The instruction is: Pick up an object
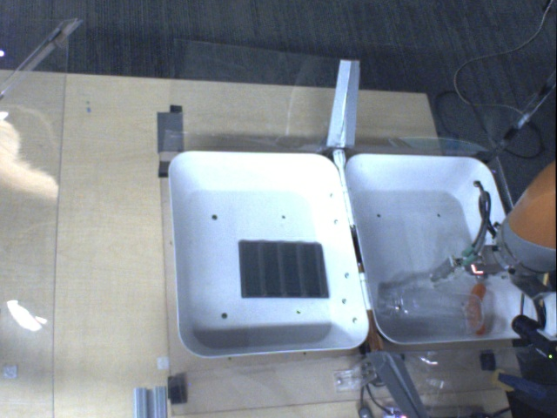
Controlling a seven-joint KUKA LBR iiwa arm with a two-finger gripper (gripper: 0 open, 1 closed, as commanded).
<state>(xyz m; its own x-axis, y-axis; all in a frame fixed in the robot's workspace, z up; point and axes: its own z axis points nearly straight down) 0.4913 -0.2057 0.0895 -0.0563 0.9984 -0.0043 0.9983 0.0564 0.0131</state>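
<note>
A: Entry — end effector (470,266) sits low in the right-hand shallow white plastic bin (409,177), near its right wall, with the grey arm with the orange band (533,225) coming in over that rim. A dark cable loops up from the wrist. Whether it is released or clenched, I cannot tell; the tip is small and blurred against the bin floor.

B: Anything in reach?

A: Two candidates. A small orange elongated object (477,310) lies on the bin floor just below the end effector, close to the right wall. A clear, see-through plastic item (409,301), bottle-like as far as I can make out, lies to its left on the same floor. Neither is visibly between the tips, so no hold is recorded.

B: And the other bin?

A: The left-hand white bin (200,181) carries a dark ribbed rectangular block (283,269) lying flat near the middle, well apart from the arm. Both bins rest on the pale wooden bench (104,233).

B: Step in hand?

A: My judgement — the approach and descent phase, pick not yet made. The next move calls for settling over one object, likely the orange one as the nearest, then closing and lifting straight up. The nearby wall leaves little room, and the clear item looks slippery and hard to centre on.
</note>
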